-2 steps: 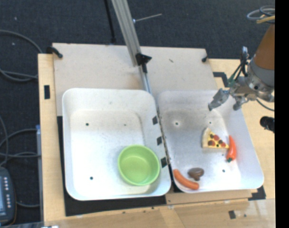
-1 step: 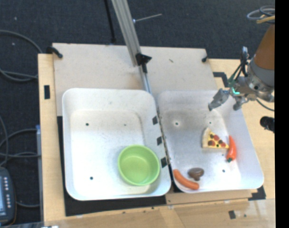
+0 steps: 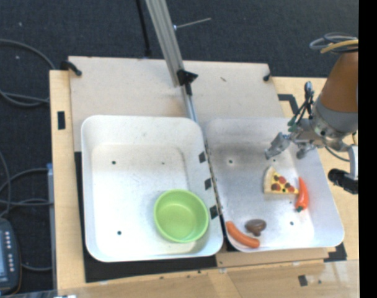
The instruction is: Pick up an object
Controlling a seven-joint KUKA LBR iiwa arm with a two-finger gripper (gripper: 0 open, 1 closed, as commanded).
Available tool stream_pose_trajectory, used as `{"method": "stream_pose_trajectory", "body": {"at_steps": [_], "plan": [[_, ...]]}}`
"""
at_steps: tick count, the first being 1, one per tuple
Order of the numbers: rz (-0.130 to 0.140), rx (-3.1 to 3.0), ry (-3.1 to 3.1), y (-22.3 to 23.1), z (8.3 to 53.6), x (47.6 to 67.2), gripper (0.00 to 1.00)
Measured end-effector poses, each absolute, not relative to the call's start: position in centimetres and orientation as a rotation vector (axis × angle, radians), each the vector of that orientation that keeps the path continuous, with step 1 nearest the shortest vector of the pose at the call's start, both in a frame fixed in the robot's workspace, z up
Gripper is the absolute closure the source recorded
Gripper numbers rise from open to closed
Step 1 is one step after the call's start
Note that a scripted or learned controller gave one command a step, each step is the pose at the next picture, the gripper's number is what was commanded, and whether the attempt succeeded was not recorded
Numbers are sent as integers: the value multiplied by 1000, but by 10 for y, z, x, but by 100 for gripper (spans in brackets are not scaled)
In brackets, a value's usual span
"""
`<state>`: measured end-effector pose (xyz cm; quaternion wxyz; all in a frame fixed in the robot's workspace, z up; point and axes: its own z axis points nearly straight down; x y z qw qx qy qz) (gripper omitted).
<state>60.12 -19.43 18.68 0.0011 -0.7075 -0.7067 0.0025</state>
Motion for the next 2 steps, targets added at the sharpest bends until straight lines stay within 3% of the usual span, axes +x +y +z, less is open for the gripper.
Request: {"method": "stream_pose_trajectory", "body": {"at_steps": [2], "plan": [[6, -2224, -2219, -208, 99, 595, 0]]}}
